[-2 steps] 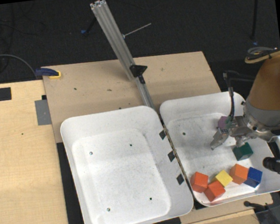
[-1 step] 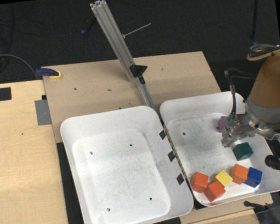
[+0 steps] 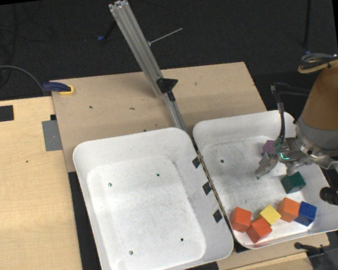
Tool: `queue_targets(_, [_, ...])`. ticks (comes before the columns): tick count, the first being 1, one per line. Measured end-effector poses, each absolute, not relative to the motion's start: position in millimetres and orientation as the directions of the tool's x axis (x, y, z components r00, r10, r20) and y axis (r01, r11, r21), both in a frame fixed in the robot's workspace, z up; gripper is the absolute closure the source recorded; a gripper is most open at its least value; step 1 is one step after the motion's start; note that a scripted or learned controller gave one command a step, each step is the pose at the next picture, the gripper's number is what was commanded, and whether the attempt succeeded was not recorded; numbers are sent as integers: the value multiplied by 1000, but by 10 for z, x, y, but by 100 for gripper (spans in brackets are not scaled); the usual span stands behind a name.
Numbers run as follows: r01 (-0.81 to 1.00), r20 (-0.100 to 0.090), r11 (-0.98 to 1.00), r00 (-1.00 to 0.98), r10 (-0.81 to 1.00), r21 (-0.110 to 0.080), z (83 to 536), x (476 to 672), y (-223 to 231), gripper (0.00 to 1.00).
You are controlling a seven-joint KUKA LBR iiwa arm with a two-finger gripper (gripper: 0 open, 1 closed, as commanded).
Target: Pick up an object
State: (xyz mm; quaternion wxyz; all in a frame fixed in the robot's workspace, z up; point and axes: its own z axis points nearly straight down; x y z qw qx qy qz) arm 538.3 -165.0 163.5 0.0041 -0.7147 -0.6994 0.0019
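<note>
Camera view: nearest the lower edge of the frame, a row of small, hard-looking cubes was seen along the front wall of the right-hand shallow white bin [image 3: 219, 137]: an orange cube [image 3: 241, 218], a red cube [image 3: 259, 229], a yellow cube [image 3: 270, 215], a second orange cube [image 3: 289, 208] and a blue cube [image 3: 305, 213], all touching or just beside one another. A little farther up, a dark green cube [image 3: 294, 182] was seen apart from that row, right of centre in the frame. Just above it the two-finger gripper [image 3: 270, 164] was held low over the bin floor, a purple piece beside it; whether the fingers were apart or together could not be told. The green cube was judged light, stiff and not fragile, best taken across two opposite flat faces, since free space was left around it. Farther left, the left-hand white bin [image 3: 85, 154] was seen.
</note>
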Motion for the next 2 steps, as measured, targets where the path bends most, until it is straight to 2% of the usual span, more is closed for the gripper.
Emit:
queue_targets(1, [1000, 3, -21, 21, 1000, -9, 1635, 5383, -1650, 0])
queue_targets(2, [1000, 3, -17, 17, 1000, -8, 1732, 5386, -1657, 100])
